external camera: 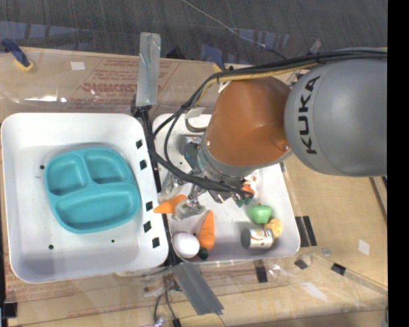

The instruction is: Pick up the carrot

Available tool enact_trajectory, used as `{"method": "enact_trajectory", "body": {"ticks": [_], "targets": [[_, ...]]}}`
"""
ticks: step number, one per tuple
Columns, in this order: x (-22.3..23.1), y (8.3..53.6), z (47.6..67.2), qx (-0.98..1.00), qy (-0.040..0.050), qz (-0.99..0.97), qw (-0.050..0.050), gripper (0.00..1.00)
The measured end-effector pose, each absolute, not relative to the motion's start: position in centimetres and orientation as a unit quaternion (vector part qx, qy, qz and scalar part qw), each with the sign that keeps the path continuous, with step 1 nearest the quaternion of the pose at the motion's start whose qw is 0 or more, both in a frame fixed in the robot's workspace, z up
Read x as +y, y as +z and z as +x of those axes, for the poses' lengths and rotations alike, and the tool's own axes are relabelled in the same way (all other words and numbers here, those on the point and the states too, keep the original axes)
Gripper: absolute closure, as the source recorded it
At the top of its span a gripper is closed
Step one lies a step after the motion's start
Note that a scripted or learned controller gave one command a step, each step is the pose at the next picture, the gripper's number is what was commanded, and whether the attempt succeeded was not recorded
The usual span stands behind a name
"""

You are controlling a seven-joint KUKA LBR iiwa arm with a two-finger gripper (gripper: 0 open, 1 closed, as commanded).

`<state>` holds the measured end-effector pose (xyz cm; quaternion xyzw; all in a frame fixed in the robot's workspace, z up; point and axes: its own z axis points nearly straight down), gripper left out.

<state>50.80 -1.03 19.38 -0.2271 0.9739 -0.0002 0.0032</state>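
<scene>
Carrot (206,229) lies lower centre of frame in the right bin (290,216), tilted, green end down, touching a white egg (186,244). Looks like a light, stiff, smooth plastic toy, so probably slippery; best grabbed across the thick orange middle. Arm's orange band (249,125) sits over the bin, wrist pointing down-left. Pincer (191,199) is just above the carrot; can't tell how far it's open or whether it holds anything.
</scene>
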Motion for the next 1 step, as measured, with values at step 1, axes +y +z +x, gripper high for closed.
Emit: {"method": "enact_trajectory", "body": {"ticks": [1], "targets": [[4.09,19.22,52.12,0.936,0.0002,-0.351,0.002,1.0]]}}
